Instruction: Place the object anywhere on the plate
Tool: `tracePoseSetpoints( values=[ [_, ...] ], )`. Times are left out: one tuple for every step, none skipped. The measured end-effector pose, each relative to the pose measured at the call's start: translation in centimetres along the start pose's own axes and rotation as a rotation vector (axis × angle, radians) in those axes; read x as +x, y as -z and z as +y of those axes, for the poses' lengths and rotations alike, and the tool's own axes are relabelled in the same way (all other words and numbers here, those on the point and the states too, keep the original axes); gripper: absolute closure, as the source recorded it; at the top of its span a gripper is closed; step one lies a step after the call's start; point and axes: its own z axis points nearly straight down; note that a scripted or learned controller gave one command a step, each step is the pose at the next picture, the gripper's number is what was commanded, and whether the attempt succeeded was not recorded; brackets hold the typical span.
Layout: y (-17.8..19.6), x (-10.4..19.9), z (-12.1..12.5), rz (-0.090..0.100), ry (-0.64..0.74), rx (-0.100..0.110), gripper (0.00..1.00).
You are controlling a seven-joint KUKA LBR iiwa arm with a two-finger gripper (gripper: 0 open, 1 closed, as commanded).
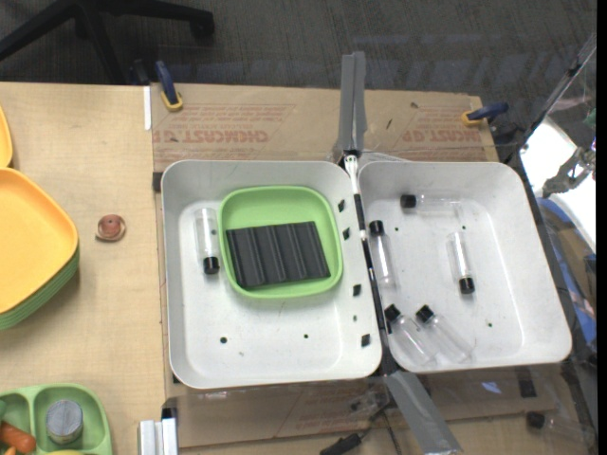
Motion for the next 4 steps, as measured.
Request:
tracePoseSetpoints(
  values=[
    [1.0,1.1,1.1,0.001,-0.077,-0.001,0.00],
    [0.1,2.2,3.3,0.000,-0.197,0.000,0.00],
    [2.0,2.8,4.5,0.000,-0.382,0.000,0.00],
    [0.7,4.3,6.5,0.001,-0.453,0.000,0.00]
  ],
)
